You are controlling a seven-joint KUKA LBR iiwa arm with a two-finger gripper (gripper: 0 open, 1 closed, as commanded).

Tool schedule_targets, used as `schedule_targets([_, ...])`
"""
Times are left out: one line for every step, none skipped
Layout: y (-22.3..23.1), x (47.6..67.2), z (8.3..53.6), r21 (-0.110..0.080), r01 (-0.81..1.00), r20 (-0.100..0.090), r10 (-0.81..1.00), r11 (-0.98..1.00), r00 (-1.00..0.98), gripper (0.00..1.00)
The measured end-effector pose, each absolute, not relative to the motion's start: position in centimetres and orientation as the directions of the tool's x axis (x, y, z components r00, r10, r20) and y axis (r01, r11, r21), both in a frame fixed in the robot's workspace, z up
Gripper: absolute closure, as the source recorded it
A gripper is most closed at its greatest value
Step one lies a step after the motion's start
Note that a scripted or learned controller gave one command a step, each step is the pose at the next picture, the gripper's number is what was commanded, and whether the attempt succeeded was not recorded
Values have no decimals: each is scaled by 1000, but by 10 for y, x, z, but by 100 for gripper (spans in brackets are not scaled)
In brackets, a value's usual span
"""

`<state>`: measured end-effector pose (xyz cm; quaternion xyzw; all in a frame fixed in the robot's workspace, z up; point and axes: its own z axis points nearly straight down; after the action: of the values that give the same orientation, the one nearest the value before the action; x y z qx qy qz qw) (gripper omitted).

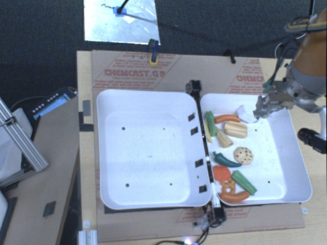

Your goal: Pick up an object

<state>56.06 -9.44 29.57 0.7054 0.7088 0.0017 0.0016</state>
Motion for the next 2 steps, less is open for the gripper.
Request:
schedule_targets([-105,577,406,15,1000,-3,1000,5,-5,100])
schedule_targets([-115,569,524,18,1000,-4,1000,5,-5,100])
